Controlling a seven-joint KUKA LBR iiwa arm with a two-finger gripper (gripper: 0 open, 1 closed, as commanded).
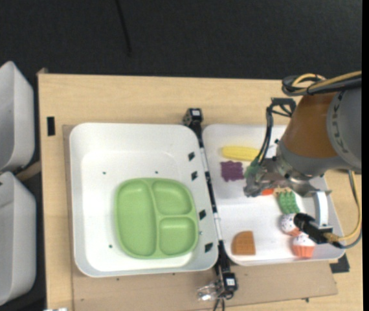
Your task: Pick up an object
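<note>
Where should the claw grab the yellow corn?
Probably across the middle of the yellow corn, coming straight down from above. It lies flat and long, pointing left to right, so its narrow width suits a pinch. The purple toy sits close in front, so the fingers need care there.

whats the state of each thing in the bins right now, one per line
green divided plate: flat in the left bin, nothing on it
yellow corn: lying on its side, far end of the right bin
purple piece: lying free beside the gripper
brown waffle: flat, near corner
cupcake: resting at the near right edge
gripper: low over the bin, grip not visible
</note>
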